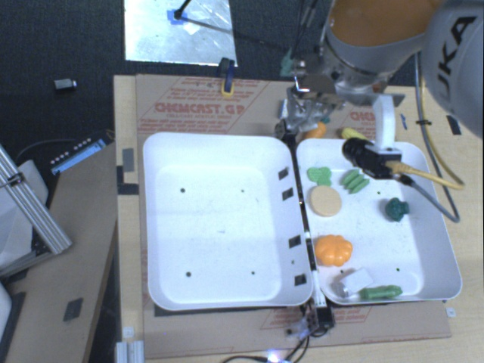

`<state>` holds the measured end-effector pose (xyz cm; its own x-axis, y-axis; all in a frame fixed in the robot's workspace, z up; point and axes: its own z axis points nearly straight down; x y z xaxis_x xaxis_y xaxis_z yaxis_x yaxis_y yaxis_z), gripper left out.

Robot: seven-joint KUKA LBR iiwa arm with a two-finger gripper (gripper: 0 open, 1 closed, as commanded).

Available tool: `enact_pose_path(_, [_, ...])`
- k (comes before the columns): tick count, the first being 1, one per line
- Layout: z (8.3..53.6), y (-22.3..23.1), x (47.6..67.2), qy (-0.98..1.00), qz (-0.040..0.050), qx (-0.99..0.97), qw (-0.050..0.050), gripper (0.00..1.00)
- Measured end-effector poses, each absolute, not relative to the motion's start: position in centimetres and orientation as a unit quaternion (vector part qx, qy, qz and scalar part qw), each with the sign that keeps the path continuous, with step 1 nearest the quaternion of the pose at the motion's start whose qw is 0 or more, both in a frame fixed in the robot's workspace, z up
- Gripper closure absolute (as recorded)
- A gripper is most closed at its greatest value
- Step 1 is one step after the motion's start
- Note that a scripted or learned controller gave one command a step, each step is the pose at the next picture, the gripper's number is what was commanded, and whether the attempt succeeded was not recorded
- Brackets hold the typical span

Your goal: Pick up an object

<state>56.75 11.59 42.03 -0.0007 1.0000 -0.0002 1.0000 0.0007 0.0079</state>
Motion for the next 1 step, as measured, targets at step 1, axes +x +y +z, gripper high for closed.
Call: enact_pose_path(1, [39.54, 11.05, 48.95, 0.709, -0.0009, 0.706, -0.001, 1.0])
